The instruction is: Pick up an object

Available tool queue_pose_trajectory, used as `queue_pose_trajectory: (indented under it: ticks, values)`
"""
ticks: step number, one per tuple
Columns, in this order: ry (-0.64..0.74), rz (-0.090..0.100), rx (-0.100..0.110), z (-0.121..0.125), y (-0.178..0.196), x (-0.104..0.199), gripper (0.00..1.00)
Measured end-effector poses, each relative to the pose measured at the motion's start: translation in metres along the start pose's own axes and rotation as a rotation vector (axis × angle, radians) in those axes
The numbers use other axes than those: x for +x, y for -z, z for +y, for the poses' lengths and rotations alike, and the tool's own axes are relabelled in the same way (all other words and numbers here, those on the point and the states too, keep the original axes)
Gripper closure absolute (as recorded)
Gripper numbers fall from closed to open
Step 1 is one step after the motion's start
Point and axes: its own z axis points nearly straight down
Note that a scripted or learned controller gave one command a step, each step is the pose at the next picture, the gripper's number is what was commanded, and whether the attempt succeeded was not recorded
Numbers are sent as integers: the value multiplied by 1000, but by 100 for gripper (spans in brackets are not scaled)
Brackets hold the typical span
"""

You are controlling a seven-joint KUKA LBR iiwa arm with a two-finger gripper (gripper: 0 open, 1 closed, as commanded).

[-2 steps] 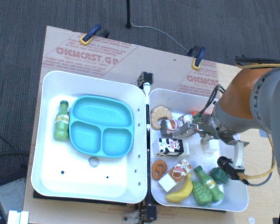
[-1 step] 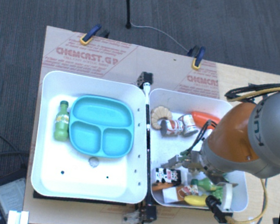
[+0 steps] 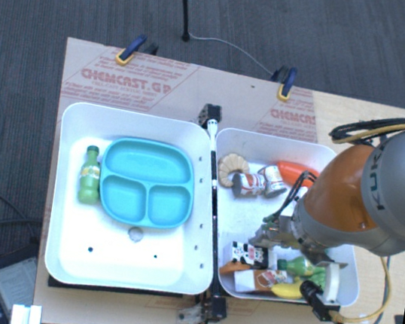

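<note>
1. The bench (image 3: 122,91) holds two white bins side by side, a left bin (image 3: 71,175) and a right bin (image 3: 296,146).
2. A blue clamp with a yellow tip (image 3: 131,48) sits at the far left edge of the bench, and another clamp (image 3: 286,83) sits at the far edge above the right bin.
3. In the left bin lies a light blue plate with three parts (image 3: 146,183), near the middle.
4. A small green bottle with a yellow label (image 3: 91,174) lies just beside the plate, along the bin's left wall.
5. The robot arm (image 3: 365,191) comes in from the right and hangs over the right bin.
6. The gripper (image 3: 271,233) points down into the middle of the right bin, just above a small black and white carton (image 3: 249,254).
7. I cannot tell if the gripper's pincer is spread or pressed together, and nothing can be seen between it.
8. Near the right bin's far wall lie a tan ring-shaped toy (image 3: 231,166), a small can (image 3: 271,180) and an orange carrot (image 3: 293,169).
9. At the right bin's near edge lie a yellow banana (image 3: 287,291), a green bottle (image 3: 303,270) and a white box (image 3: 245,279), crowded together.
</note>
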Motion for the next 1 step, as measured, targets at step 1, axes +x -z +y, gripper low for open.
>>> queue_pose_trajectory:
  ticks: [1]
  values:
    - [0,0,0,0,0,0,0]
